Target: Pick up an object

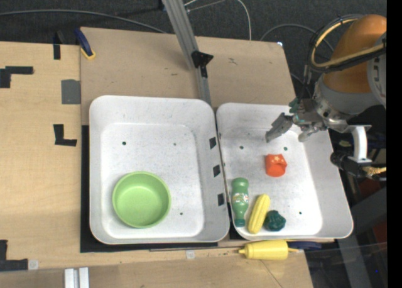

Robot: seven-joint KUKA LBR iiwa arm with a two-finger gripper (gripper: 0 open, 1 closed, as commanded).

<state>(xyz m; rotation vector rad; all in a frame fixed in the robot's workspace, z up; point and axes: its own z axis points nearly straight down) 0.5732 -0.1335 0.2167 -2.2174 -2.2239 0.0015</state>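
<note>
The wooden bench [151,60] carries two white bins. The left bin [151,114] holds a green bowl [141,199] near its front left corner. The right bin [314,199] holds an orange-red block [276,165] mid-bin, plus a green bottle [239,196], a yellow corn-like item [257,213] and a dark green lump [274,221] along the front edge. The gripper [292,128] hangs open and empty above the bin's rear edge. Risk: the front items touch, so closing there may push them apart instead of gripping one.
</note>
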